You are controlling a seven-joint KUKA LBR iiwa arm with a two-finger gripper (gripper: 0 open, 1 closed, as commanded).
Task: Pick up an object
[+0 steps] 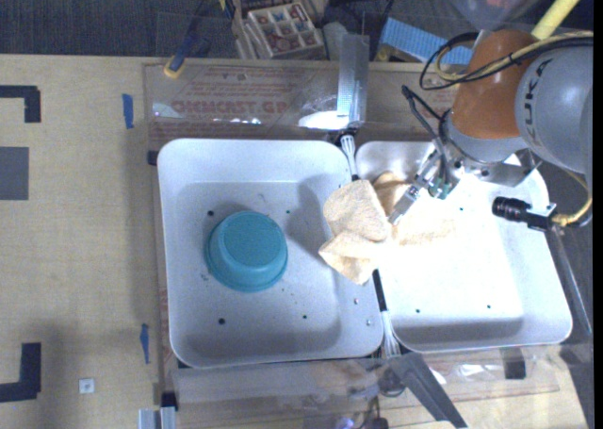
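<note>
A crumpled pale yellow cloth (356,227) lies draped over the wall between the two white bins, with part of it spread into the right bin (490,295). A blue bowl (247,250) sits upside down in the left bin (188,182). My gripper (403,206) reaches down and to the left from the orange-banded wrist (490,88). Its tip is at the cloth's right part, just inside the right bin. A tan lump (386,186) shows right behind the tip, partly hidden by it.
The divider between the bins runs under the cloth. A black cable end (516,210) hangs over the right bin's right side. Clutter, a plastic bag (245,105) and a metal bracket (352,78) lie behind the bins.
</note>
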